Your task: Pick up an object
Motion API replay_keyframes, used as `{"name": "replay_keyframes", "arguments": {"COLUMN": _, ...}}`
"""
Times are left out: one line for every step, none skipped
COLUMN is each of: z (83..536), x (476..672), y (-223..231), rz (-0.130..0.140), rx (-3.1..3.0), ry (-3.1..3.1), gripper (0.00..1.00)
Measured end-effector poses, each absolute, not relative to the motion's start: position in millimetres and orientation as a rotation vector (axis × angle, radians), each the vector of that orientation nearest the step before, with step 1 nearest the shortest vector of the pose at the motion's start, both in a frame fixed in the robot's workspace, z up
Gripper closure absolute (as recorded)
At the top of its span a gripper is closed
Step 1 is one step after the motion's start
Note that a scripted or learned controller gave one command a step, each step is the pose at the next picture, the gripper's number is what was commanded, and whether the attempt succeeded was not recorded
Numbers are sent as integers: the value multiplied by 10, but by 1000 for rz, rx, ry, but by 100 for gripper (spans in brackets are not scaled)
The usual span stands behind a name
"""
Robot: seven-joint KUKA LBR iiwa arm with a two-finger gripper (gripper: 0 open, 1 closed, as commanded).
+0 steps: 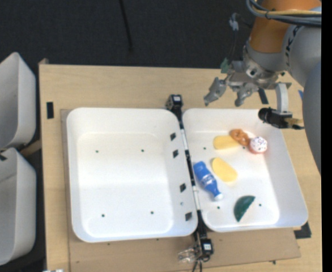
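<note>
My gripper (227, 96) hangs above the far edge of the right bin (279, 211), its two grey fingers spread open with nothing between them. Below it in that bin lie a blue bottle (206, 179), a yellow oval piece (224, 170), a second yellow piece (226, 143), an orange item (239, 135), a pink-and-white round item (258, 145) and a dark green wedge (243, 207). All of them rest on the bin floor, apart from the gripper.
The left bin (86, 220) adjoins the right one along a central divider with black clips (184, 152). White moulded shapes (7, 152) stand off the bench at the left. A small metal object (191, 256) lies at the bench's front edge.
</note>
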State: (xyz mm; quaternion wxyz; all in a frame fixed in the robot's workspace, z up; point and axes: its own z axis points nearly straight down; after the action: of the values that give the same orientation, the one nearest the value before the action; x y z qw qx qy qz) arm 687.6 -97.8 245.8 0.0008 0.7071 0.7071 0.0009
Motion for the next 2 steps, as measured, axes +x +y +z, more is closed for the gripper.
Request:
{"name": "replay_keyframes", "arguments": {"z": 3179, "x": 6568, "y": -424, "rz": 10, "rx": 2210, "ry": 2224, "gripper": 0}}
{"name": "replay_keyframes", "arguments": {"z": 3233, "x": 6571, "y": -460, "rz": 1, "rx": 2212, "ry": 2225, "gripper": 100}}
